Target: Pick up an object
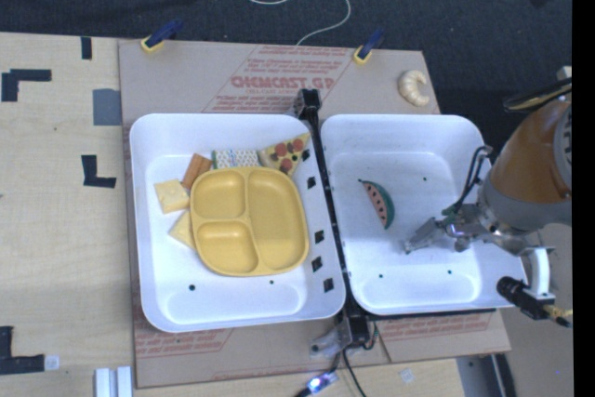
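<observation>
End effector is seen low in the right bin, its opening unclear; the watermelon slice lies just beside it, untouched.

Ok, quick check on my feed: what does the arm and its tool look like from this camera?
The arm is a rounded body, orange-brown on top and grey below, entering from the right. Thin dark cables loop along its left side. Its tool is a slim grey metal piece pointing left over the right bin. A white block with a black fitting sits under the wrist.
</observation>
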### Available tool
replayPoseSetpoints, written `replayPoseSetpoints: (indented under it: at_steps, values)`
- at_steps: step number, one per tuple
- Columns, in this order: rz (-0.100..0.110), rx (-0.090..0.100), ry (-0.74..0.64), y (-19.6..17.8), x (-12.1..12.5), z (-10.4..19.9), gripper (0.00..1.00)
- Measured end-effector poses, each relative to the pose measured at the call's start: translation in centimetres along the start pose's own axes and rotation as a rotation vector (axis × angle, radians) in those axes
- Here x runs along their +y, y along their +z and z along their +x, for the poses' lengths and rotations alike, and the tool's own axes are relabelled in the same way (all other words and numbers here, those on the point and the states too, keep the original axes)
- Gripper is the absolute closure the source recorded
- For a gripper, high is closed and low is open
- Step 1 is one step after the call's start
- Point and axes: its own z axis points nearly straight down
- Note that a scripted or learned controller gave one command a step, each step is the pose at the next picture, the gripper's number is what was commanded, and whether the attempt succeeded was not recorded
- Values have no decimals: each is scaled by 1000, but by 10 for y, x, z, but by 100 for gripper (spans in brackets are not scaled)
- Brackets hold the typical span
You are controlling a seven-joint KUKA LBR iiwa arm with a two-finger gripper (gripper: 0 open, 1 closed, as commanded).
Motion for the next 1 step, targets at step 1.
replayPoseSetpoints:
  at_steps: [1]
  values:
    - [-5,-2,-1,18,0,1,0]
